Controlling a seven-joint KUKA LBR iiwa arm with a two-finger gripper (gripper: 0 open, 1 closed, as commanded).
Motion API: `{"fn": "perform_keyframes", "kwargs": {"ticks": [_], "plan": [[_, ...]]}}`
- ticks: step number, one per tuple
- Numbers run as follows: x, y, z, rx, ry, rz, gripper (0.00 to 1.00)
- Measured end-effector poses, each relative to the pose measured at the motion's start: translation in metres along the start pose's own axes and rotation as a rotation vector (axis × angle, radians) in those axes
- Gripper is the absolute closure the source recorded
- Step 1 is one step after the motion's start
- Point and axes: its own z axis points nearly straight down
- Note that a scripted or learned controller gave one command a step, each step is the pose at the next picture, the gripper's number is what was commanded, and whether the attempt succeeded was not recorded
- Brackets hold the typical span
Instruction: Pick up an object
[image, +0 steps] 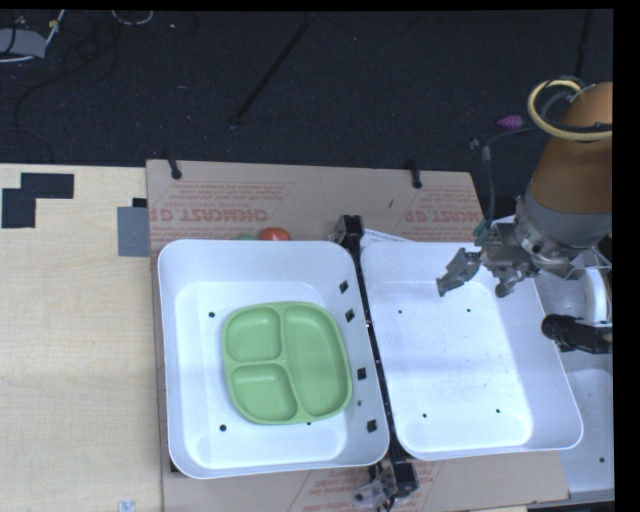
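Arm reaches in from right, wrist bent low over right bin's far right corner. Gripper fingers spread, nothing between them. Green divided plate lies flat in left bin, well apart from gripper.

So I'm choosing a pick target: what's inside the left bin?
The left bin holds one green divided plate, lying flat, its three compartments bare. Whatever the plate covers on the bin floor is hidden.
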Motion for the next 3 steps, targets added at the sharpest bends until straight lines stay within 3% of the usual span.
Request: {"fn": "perform_keyframes", "kwargs": {"ticks": [1,3], "plan": [[0.0,0.002,-0.006,-0.012,-0.002,-0.002,0.0],[0.0,0.003,0.088,-0.005,0.0,0.0,0.0]]}}
